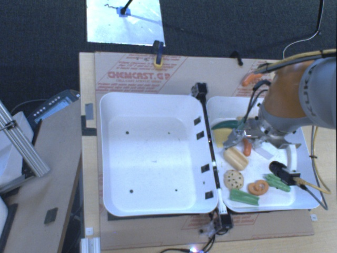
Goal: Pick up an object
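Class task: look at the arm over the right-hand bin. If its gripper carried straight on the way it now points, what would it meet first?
The gripper points down and leftward into the right bin. It would probably first meet the yellow toy piece just below its tip, with the tan bread-like piece close by. Depth is unclear from this slanted view.

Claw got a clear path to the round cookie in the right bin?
Probably yes. The cookie lies uncovered near the bin's front-left corner, apart from the claw, which hangs over the yellow piece further back. Only the bread roll lies between.
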You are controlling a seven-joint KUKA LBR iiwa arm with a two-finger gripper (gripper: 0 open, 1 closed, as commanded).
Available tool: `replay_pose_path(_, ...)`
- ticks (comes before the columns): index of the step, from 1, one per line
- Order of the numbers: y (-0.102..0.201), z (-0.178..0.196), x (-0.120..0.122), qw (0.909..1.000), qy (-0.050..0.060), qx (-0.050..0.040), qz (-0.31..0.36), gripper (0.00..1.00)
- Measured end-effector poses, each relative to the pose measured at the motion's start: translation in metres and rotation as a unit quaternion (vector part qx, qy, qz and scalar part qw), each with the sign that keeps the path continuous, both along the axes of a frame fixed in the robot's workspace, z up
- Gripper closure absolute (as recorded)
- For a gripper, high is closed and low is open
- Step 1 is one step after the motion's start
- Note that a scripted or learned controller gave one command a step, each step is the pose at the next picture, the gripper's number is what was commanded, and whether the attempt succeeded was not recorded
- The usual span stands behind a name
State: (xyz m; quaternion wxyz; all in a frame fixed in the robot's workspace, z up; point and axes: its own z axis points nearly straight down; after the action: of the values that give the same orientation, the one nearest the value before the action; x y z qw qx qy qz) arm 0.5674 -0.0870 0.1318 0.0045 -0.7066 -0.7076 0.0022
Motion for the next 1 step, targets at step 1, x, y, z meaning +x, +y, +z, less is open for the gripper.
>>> replay_pose_path(1, -0.0021, 0.0169, 0.0044, 1.0000, -0.006, -0.0018, 0.000, 1.00)
